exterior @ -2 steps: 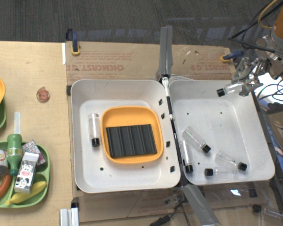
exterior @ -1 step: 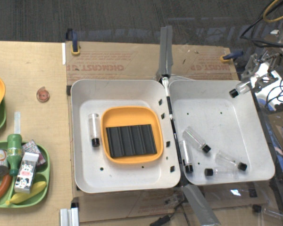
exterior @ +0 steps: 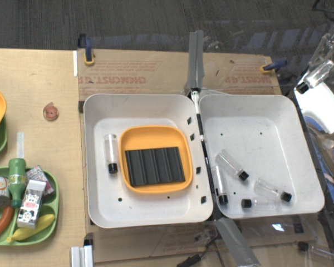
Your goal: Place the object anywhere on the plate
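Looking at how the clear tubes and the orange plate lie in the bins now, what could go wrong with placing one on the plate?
1. The clear tubes in the right bin are see-through and lie close together; a grasp may slip or catch two.
2. One tube lies against the bin's left wall, leaving the gripper little room.
3. The orange plate carries a ribbed black insert; a round tube might roll off.
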You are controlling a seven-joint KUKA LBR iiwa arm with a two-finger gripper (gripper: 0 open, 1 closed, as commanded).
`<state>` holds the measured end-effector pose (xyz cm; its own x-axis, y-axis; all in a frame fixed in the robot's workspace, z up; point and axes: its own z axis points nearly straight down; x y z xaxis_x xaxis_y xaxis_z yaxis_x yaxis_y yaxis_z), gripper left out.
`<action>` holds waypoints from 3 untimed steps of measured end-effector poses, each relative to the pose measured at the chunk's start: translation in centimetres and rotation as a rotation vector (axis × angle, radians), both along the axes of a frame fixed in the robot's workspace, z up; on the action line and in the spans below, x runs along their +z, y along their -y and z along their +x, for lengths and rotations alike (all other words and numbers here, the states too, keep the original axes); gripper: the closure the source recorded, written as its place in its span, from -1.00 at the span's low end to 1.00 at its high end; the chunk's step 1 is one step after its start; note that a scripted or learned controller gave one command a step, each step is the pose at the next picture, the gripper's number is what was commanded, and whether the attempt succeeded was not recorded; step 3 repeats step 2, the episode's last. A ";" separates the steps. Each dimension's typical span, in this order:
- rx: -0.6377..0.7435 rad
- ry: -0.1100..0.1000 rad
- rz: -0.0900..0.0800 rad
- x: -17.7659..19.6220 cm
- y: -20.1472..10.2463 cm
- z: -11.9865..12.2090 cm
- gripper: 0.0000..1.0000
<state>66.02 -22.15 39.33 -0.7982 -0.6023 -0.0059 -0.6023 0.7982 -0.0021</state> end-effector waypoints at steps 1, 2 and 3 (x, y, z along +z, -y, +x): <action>0.000 -0.001 0.000 0.0 0.0 0.0 -1.00; 0.261 -0.001 0.000 -5.9 0.0 0.0 -1.00; 0.261 -0.001 0.000 -5.9 0.0 0.0 -1.00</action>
